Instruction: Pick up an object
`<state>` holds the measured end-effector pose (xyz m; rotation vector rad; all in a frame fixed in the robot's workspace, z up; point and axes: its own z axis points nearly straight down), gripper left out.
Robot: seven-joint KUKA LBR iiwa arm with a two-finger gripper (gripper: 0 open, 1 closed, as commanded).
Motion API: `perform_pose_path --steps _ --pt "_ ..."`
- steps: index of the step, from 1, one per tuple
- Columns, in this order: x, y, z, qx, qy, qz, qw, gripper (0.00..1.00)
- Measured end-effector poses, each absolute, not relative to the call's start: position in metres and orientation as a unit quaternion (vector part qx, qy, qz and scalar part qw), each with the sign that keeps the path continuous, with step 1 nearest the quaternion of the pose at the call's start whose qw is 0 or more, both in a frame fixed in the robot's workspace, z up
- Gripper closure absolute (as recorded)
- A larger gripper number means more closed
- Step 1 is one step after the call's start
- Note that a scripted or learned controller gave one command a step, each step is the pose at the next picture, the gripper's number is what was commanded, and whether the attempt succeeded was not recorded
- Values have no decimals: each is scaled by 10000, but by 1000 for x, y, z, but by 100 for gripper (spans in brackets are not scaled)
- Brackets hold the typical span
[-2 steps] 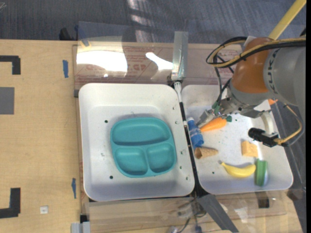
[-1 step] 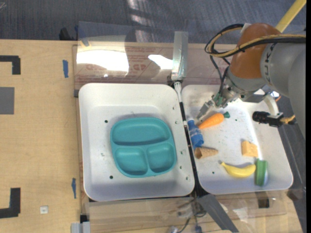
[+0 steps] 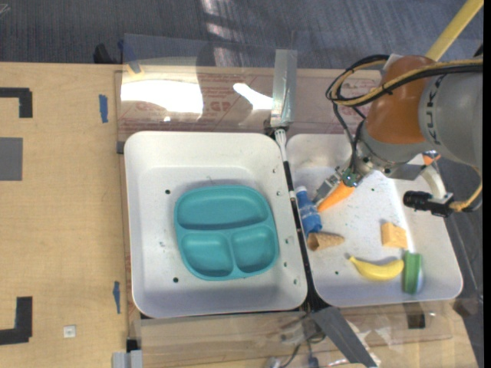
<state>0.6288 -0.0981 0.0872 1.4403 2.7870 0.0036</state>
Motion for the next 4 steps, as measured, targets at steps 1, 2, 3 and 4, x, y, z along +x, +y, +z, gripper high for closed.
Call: perform_pose_path --steps 1,2,3,4 --pt "632 -98 101 4598 8880 38 69 100" --pt "631 -98 100 4598 8880 34 61 0" --pt "623 -99 87 4521 8919 13 26 0" --pt "626 -99 101 4528 8916 40 71 100"
